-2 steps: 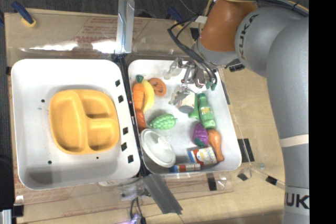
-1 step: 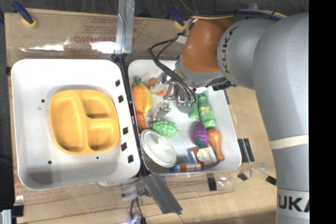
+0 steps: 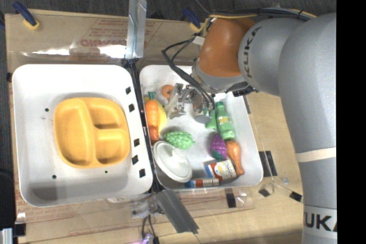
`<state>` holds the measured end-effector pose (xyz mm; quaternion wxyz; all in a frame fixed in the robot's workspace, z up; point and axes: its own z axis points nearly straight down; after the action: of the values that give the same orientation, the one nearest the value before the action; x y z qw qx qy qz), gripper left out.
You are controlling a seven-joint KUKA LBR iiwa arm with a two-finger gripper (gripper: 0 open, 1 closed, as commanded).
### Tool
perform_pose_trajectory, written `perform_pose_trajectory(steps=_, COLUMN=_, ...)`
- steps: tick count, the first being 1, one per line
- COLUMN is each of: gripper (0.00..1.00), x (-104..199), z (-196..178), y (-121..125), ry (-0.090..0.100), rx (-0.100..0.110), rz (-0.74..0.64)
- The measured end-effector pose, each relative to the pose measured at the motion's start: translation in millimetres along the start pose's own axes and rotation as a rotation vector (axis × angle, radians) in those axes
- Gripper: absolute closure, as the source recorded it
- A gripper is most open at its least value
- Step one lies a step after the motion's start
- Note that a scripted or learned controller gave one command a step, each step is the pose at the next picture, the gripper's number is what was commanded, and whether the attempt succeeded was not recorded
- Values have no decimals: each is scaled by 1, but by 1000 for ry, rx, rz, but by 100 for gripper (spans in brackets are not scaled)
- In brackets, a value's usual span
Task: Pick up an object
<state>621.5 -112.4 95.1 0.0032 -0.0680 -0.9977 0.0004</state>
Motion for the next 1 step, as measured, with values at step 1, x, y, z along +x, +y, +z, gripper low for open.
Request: perform_pose_trajectory(steps=1, gripper=100, x=-18, z=-121, y=16, ry=-14, rx=-1, rz=48)
